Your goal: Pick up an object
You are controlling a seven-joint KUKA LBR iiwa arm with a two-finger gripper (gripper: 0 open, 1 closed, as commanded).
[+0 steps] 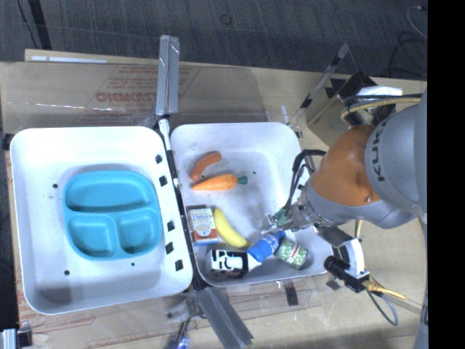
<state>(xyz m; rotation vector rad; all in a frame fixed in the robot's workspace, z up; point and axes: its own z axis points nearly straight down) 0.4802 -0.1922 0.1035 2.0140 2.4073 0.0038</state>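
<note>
**Gripper low over the right bin's near-right corner**

Along the near edge of the right white bin (218, 133) lie a black-and-white carton (229, 261), a blue plastic bottle (266, 246) and a green printed packet (292, 254), close together toward the near-right corner. The two-finger gripper (282, 220) hangs just above the bottle and packet (whether its jaws are parted or closed cannot be told, nor whether anything sits between them). Just behind the carton, a yellow banana (229, 229) lies touching a small orange-and-white juice box (203, 224). Farther back rest an orange carrot with a green tip (216, 183) and, beyond it, a reddish-orange sausage-shaped toy (204, 163). The left white bin (36, 151) holds a blue three-compartment plastic tray (112, 213) at its centre.
</note>
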